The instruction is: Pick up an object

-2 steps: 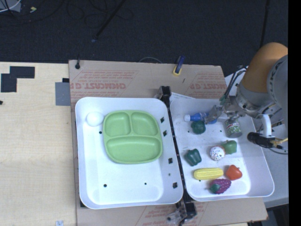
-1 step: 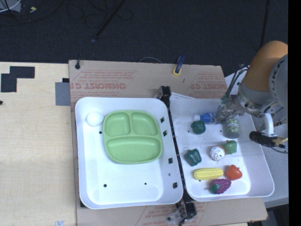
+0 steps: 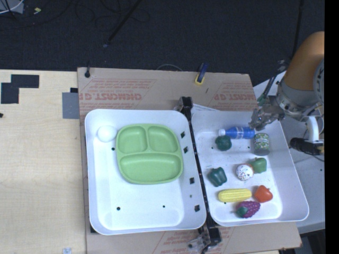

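Bins sit side by side on the bench. Left bin (image 3: 100,205) holds a green divided plate (image 3: 149,153) near its centre, with a white ball (image 3: 106,133) at the plate's ten o'clock.

Right bin (image 3: 296,194) holds small toy foods. Moving rightward: a dark green vegetable (image 3: 216,176), another dark green piece (image 3: 223,143) at its twelve o'clock, a yellow corn cob (image 3: 234,195), a blue and white bottle (image 3: 238,133) lying on its side, a speckled white ball (image 3: 244,172), purple grapes (image 3: 248,209), a green piece (image 3: 259,165), a small tin can (image 3: 261,142) and a red tomato (image 3: 263,193).

Gripper (image 3: 259,121) hangs at the bin's one o'clock, just above the bottle's right end and the can. Whether it is parted or closed cannot be told, and nothing is seen held.

Likeliest target is the bottle: probably light, stiff, smooth plastic that may roll. Squeezing across its middle, at right angles to its length, looks safest.
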Available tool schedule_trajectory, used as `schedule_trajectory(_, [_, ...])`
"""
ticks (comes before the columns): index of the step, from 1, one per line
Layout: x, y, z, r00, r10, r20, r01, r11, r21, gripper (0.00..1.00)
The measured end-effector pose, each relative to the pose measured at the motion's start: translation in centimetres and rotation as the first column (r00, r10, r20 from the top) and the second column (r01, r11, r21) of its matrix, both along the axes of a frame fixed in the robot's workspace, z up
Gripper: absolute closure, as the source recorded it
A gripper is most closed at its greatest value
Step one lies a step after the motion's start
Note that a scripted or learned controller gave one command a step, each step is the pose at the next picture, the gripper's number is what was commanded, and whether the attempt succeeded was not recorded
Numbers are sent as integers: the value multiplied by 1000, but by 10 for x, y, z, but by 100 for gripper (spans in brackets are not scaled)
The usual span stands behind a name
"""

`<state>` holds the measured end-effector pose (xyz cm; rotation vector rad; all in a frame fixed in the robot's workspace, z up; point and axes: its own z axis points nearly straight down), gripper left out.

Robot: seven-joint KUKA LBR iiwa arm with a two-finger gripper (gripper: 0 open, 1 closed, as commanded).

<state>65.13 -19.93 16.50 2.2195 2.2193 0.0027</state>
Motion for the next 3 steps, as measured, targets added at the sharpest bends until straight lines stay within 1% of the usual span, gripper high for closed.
schedule_trajectory(1, [5, -4, 44, 1000, 3, 0, -3, 1000, 0, 100])
schedule_trajectory(2, [5, -5, 64, 1000, 5, -2, -5, 1000, 1, 100])
schedule_trajectory(3, [-17, 50, 66, 1000, 2, -7, -2, 1000, 3, 100])
